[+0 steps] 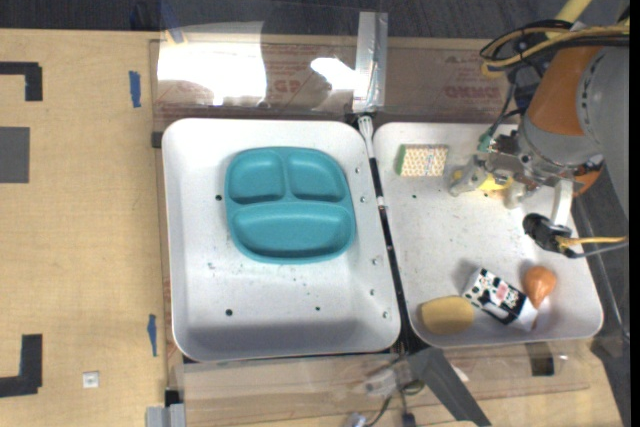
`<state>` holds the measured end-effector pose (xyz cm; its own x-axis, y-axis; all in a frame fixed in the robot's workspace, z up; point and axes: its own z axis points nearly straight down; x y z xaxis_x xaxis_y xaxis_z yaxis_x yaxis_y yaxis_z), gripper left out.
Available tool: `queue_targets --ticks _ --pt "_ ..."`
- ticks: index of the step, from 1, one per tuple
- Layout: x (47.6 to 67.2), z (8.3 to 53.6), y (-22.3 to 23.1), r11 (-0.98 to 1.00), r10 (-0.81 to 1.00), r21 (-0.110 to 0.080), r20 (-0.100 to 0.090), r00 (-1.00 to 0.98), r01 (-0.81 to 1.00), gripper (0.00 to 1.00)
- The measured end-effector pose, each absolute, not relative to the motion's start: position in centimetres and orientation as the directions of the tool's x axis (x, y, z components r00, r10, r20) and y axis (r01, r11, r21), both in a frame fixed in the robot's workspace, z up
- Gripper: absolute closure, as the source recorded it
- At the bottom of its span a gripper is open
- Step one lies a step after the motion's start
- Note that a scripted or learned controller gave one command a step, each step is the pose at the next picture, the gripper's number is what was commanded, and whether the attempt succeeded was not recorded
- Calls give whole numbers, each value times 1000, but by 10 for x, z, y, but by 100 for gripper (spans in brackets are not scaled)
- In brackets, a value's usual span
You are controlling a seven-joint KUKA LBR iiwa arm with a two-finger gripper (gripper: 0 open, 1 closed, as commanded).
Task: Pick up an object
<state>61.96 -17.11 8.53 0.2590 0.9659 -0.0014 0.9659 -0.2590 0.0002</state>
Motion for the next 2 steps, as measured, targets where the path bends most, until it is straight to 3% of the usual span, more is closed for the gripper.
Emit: queue_targets --ticks 1,2 --pt "653 85 -184 -240 971 -20 9 240 971 0" --pt "669 168 -194 -29 1000 6 -3 29 1000 0"
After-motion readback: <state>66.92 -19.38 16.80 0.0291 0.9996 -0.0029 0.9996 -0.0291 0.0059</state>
